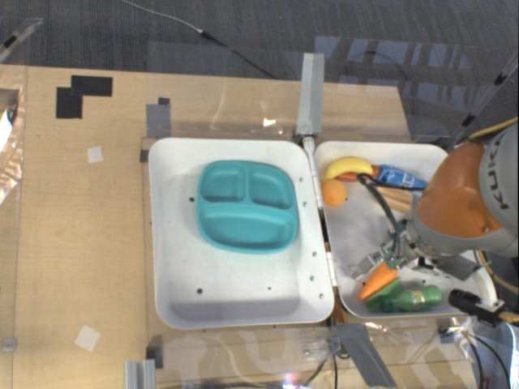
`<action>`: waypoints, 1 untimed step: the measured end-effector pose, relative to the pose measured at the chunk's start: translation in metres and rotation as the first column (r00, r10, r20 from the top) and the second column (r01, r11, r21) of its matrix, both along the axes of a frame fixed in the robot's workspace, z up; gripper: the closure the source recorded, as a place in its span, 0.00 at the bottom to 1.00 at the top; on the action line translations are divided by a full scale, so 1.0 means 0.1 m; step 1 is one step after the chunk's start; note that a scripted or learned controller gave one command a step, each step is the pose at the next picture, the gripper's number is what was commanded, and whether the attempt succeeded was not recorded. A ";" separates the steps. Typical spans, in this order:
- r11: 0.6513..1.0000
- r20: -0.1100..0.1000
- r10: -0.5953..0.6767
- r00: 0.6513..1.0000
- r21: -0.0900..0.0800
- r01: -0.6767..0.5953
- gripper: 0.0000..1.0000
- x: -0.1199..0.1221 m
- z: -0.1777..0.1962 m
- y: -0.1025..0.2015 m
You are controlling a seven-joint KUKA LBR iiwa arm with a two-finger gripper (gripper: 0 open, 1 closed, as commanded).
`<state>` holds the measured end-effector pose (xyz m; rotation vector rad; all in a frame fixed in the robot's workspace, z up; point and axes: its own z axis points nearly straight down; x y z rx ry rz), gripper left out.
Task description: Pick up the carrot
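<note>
Over the right bin: the grey arm (486,193) is seen reaching in from the right, bent down steeply; its orange band (458,197) is turned toward the camera
Gripper (395,256): lowered into the near part of the right bin (357,233), just above the carrot's upper end; whether it is open or closed cannot be told
Carrot (379,282): laid aslant near the front wall of the right bin; touched along its lower side by a green bottle (413,299)
Far end of right bin: a banana (349,167), an orange ball (334,193) and a blue packet (401,177) are grouped together
Left bin (174,241): a teal divided plate (246,206) is set near its middle
</note>
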<state>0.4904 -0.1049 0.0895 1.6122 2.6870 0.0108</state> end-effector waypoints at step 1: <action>1.000 0.012 0.007 1.000 -0.002 -0.007 1.00 0.04 0.13 0.01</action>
